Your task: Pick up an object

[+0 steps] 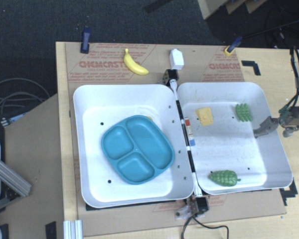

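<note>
Hovers at right bin's (224, 91) right edge: grey two-finger gripper (263, 128), grip state unclear; near small green ridged plastic object (243, 112).

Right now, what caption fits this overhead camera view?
Gripper reaches into the right bin near a green toy; blue tray fills the left bin.

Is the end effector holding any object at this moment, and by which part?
Nothing is seen held. The end effector is at the right bin's right edge, apart from the objects.
</note>
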